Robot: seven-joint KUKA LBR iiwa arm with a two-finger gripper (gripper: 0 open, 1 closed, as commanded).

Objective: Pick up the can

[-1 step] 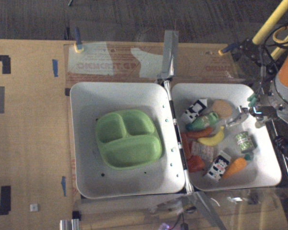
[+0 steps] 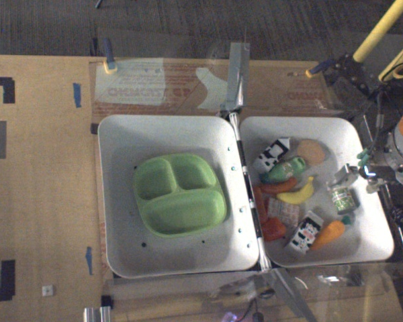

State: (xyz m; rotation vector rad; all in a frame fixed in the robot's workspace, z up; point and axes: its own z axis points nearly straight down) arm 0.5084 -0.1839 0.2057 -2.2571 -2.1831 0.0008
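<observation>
Camera view: my claw (image 2: 352,178) hangs over the right bin's (image 2: 373,247) edge, directly above the can (image 2: 341,198) I'm after; whether it's clenched I cannot tell.

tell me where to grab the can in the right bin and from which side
Grip the can across its round side wall, coming straight down. It seems to stand upright near the right bin's right side; the carrot lies just below it, the banana to its left.
</observation>
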